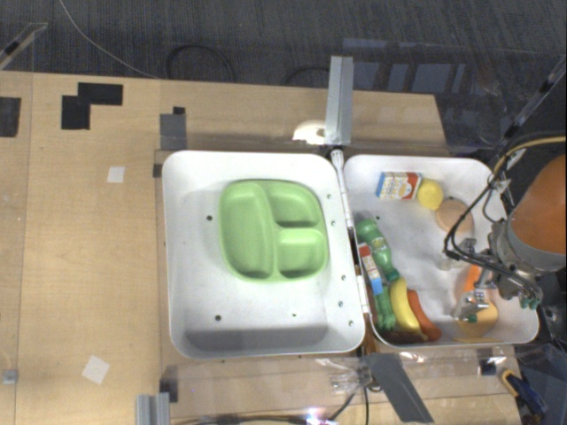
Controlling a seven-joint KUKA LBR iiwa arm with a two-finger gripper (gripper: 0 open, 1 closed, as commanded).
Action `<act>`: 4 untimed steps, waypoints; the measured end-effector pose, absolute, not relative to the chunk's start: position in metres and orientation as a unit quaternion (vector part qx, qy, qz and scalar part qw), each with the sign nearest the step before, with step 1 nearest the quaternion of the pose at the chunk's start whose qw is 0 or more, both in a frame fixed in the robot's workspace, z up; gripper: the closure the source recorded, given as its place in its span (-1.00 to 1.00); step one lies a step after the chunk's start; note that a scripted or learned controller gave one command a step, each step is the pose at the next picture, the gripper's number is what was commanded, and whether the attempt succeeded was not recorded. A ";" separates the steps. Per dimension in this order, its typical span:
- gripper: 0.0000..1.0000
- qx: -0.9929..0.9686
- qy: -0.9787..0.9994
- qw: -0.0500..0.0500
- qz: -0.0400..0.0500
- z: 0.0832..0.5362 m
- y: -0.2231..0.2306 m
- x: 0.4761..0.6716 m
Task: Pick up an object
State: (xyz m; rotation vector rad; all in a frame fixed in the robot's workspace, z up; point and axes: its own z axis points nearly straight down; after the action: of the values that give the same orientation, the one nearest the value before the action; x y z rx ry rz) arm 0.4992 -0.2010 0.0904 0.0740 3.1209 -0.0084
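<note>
Two white bins sit side by side on the wood desk (80, 264). The L bin (190, 326) carries a green divided plate (270, 228), lying flat near its middle, w/ three compartments.

The R bin (399, 165) carries the small stuff. Near its back wall: a small box w/ red and white label (398, 185), and just beside it, to the right, a yellow lemon (431, 194). Next to the lemon, toward the arm, a pale egg-like thing (451, 213). Along the bin's L wall lies a green bottle (376, 259) on its side, label partly red and blue. Near the front, just beside the bottle, a banana (403, 302) w/ a red-orange piece (423, 319) touching its right side.

Arm comes in from the right; orange band (542, 215) is at the frame edge, black cables looping over it. The jaws (476, 304) are down low in the front R corner of the R bin, over an orange roundish item (478, 323) w/ an orange strip (472, 279) just behind. Can't tell if the jaws are spread or pinching; metal parts and cables hide the tips, so no grip is visible.
</note>
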 end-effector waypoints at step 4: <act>1.00 0.003 1.000 0.018 -0.005 0.105 -0.205 0.499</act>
State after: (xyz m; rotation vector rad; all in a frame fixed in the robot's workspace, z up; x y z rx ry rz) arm 0.4992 -0.2051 0.1051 0.0083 3.1055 -0.0159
